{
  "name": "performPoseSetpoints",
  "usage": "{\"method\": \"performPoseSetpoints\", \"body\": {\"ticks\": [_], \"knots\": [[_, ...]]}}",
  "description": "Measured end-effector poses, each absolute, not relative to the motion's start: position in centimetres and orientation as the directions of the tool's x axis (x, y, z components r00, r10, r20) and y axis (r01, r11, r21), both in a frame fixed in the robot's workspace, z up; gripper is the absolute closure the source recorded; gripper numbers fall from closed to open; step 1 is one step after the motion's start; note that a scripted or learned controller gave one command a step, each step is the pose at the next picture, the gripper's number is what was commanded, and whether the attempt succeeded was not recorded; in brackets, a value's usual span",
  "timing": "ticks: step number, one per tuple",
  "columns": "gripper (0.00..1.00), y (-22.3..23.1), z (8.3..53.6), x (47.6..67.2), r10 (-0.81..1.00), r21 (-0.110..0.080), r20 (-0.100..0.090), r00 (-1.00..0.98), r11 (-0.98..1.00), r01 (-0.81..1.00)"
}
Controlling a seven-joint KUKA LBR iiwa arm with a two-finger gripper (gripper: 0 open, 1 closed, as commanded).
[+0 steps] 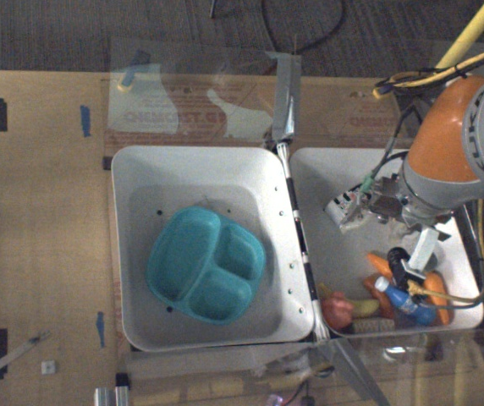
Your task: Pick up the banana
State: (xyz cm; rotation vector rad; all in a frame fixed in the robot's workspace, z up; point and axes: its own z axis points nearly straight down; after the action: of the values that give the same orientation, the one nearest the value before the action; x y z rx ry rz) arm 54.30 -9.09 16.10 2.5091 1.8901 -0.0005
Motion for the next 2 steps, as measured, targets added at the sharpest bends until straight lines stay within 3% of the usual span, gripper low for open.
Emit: {"method": "performPoseSetpoints", "body": {"ticks": [1, 2], "knots": [[0.0, -10.38, 10.64, 56.62, 0.96, -0.004, -0.001, 0.281, -0.281, 0.96], [1.0, -10.36, 11.63, 56.67, 0.96, -0.003, -0.002, 0.279, -0.279, 0.96]]}}
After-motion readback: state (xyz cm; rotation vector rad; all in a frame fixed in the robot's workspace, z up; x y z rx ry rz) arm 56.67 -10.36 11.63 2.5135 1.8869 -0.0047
